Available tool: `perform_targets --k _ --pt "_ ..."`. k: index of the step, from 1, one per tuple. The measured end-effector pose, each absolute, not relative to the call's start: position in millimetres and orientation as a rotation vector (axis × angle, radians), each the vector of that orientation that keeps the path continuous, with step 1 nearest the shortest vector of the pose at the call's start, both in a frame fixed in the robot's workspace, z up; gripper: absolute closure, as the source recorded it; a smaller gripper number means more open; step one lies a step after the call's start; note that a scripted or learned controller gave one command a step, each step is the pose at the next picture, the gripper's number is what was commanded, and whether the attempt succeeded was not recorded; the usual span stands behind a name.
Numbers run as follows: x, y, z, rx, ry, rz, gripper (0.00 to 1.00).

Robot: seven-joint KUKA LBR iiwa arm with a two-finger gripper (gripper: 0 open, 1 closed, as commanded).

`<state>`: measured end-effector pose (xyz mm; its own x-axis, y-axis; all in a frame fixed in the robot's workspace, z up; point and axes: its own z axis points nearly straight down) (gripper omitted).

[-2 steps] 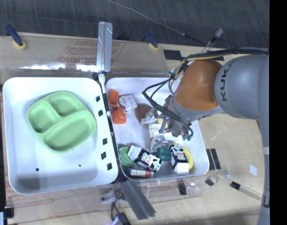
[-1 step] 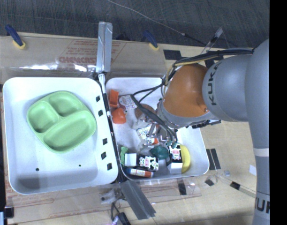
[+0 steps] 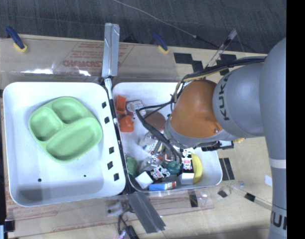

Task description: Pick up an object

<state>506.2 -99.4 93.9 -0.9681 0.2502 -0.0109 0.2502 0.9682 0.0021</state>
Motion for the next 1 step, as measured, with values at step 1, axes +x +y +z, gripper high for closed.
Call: perform_targets --k 1 --pt "507.1 -98.7 103.7 0.384 3.107 0.001 1.0"
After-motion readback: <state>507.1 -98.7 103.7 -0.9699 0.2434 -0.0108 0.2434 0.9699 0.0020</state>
